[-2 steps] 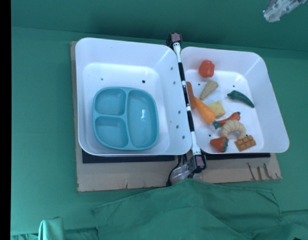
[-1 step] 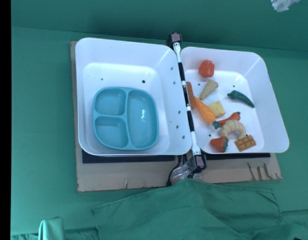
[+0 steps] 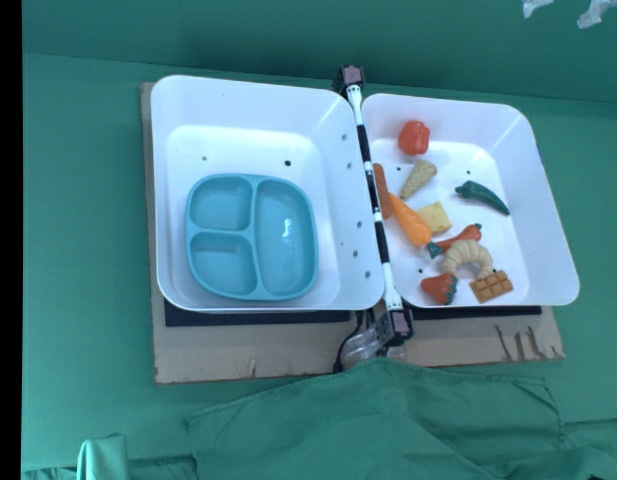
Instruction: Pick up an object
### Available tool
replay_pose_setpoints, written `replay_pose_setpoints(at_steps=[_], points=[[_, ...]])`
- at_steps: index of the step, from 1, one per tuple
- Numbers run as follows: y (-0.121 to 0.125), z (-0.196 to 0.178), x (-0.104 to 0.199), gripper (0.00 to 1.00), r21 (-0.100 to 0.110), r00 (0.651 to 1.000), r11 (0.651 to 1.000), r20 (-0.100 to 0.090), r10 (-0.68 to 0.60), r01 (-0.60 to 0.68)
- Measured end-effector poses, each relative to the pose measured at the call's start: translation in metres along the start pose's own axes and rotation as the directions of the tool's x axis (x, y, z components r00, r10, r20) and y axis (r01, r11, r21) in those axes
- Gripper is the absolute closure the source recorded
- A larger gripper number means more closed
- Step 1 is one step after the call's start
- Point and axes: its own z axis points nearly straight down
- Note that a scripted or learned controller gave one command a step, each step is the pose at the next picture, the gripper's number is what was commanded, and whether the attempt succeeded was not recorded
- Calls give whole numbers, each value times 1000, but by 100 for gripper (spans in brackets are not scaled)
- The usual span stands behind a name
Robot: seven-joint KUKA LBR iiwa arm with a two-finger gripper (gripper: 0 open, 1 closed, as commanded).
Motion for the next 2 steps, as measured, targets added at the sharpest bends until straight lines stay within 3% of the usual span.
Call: replay_pose_setpoints(at_steps=[1,2], points=[[0,0,0,0,0,1000,1000,0,0,0],[-35,-41,-1,0,-4,1000,1000,-1,1,-1]])
